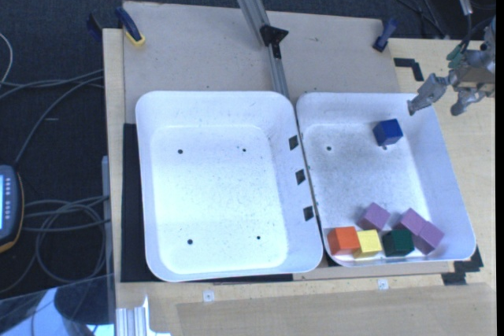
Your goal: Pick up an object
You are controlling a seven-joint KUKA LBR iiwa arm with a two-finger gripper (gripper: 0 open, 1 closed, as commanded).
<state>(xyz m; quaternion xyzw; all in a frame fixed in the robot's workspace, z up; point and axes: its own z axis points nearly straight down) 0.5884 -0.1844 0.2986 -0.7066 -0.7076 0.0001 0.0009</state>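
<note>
Camera view, fixed overhead, slanted. Logged left to right, positions taken from the gripper.

Left bin [157,193]: well to the gripper's left and lower in frame; white, speckled, four small dark holes in its floor.

Right bin [449,177]: immediately beside the left bin, three small black clips along the shared edge. Its upper right rim lies just below the gripper.

Cluster in the right bin's near corner, well below the gripper and somewhat to its left: orange block [342,239], yellow block [368,242], dark green block [398,241] in a row, touching one another; light purple block [376,216] just behind the yellow one; a larger purple block [421,229] against the green one (tilted relative to the row).

Blue block [387,131]: alone on the bin floor, well apart from the cluster, near the gripper, to its lower left. Not touching it.

Gripper [441,101]: at the frame's right edge, above the bin's upper right rim. Fingers spread apart, nothing between them.
</note>
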